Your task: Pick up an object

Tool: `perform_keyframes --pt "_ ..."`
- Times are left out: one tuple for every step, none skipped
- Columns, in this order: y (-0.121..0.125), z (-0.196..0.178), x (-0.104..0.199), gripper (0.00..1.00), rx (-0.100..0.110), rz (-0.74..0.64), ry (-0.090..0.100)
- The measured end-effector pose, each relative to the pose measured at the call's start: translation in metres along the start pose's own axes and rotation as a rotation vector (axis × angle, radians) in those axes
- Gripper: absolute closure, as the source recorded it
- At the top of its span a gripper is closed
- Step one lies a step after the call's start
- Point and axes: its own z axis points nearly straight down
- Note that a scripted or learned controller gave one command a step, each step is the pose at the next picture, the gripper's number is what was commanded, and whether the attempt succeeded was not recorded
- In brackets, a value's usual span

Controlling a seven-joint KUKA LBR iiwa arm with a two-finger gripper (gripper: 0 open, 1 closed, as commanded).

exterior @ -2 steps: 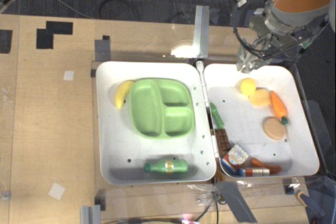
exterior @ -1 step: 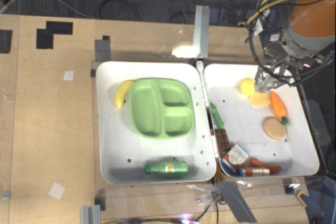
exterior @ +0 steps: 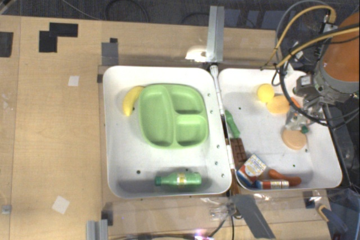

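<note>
Bins: two shallow white bins sit side by side at frame centre, the left bin (exterior: 112, 137) and the right bin (exterior: 326, 171). Left bin contents, three items: one green divided tray (exterior: 171, 115) with three compartments near the bin's middle; one yellow banana (exterior: 131, 100) touching the tray's upper-left edge; one green bottle (exterior: 178, 179) lying on its side near the bin's lower wall. Right bin contents: one yellow ball (exterior: 265, 93) in the upper left part, with one orange round object (exterior: 277, 105) touching it at lower right; one tan disc (exterior: 294, 139) right of centre; one green slender item (exterior: 232, 125) along the left wall; one brown bar (exterior: 239, 150) below it; and a cluster at the lower left corner comprising one small printed packet (exterior: 254, 165), one red piece (exterior: 277, 174) and one marker-like stick (exterior: 273, 183). Gripper (exterior: 297, 121) hangs at the right of the frame, just above the tan disc; finger state cannot be determined, and no object is visibly held.
</note>
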Motion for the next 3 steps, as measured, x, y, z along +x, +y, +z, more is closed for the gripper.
perform_keyframes --pt "-0.001 -0.048 -0.078 1.0 0.007 0.104 -0.005" --pt "0.035 0.017 -0.026 1.0 -0.001 -0.218 -0.001" --pt "-0.06 -0.052 -0.063 1.0 0.008 -0.217 -0.003"
